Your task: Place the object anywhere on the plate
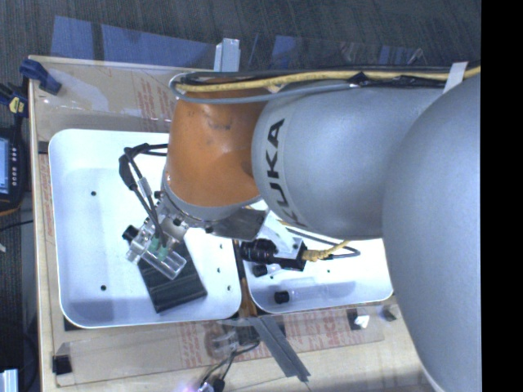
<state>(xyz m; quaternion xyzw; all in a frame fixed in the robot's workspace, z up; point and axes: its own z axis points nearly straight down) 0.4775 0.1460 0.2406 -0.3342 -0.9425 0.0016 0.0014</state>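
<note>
My gripper (155, 247) hangs low over the left white bin (82, 219), near its front right part. Its clear tip sits right at the upper left edge of a dark, flat rectangular slab (176, 284) that lies on the bin floor. I cannot tell whether the gripper touches the slab or holds anything. The orange wrist band (208, 158) and the grey arm (368, 162) cover the bin's right side and most of the right bin (327, 288).
A small black piece (281, 297) lies near the front of the right bin. Black cables (135, 166) loop from the wrist over the left bin. A yellow-tipped cable (315, 256) hangs under the arm. The left bin's left half is bare white floor.
</note>
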